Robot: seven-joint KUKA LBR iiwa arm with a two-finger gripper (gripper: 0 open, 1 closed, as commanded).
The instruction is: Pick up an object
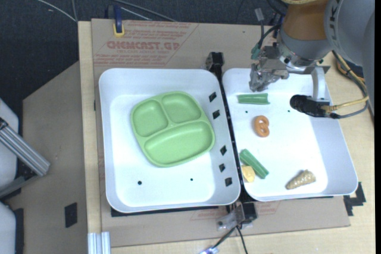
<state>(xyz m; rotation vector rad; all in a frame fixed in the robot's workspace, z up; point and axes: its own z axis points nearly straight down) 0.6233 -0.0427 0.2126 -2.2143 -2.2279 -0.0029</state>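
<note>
In the right bin [324, 146] lie several small items: a flat green strip [253, 99] near the far left corner, an orange pretzel-shaped piece [261, 125] in the middle, a green stick [253, 163] with a small yellow chunk [247, 173] near the front left, and a tan cone-shaped shell [300, 179] at the front. My gripper [260, 81] hangs just above and behind the green strip, at the bin's far left corner. Nothing shows between its fingers.
The left bin [116, 146] holds a green three-compartment plate [172, 128]. Black clips run along the divider [221, 128] between the bins. A black cylinder [306, 104] on the arm's wrist juts over the right bin. Cables lie behind the bench.
</note>
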